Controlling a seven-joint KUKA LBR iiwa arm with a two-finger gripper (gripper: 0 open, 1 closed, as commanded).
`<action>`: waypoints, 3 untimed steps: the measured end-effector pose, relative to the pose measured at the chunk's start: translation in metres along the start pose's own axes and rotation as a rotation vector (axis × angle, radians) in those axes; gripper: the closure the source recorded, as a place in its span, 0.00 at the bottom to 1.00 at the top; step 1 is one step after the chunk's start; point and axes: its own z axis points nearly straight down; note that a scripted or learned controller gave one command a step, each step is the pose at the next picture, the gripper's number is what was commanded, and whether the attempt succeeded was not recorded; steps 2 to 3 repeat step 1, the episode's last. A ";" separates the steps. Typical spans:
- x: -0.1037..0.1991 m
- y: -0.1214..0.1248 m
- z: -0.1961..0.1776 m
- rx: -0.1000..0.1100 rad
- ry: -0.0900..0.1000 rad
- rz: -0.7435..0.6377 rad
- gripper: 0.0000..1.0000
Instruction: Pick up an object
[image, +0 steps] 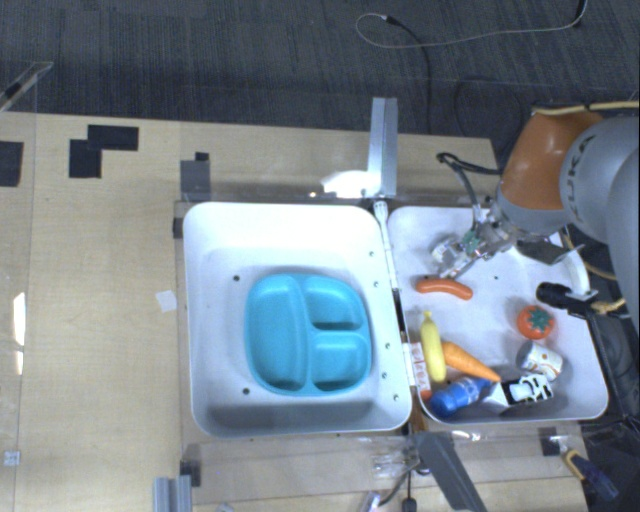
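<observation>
One sausage (444, 289) just below jaws (452, 254).

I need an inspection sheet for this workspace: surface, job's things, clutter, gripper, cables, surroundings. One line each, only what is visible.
Surface: wooden bench bearing left bin and right bin.
Job's things: in the right bin, hot dog, banana, carrot, blue bottle, tomato, small white cup.
Clutter: blue divided plate in the left bin.
Gripper: gripper low above the hot dog, holding nothing visible.
Cables: black cable on the floor.
Surroundings: dark carpet.
</observation>
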 end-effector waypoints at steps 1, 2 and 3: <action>0.035 0.006 -0.113 -0.002 0.000 0.251 1.00; 0.035 0.006 -0.113 -0.002 0.000 0.251 1.00; 0.035 0.006 -0.113 -0.002 0.000 0.251 1.00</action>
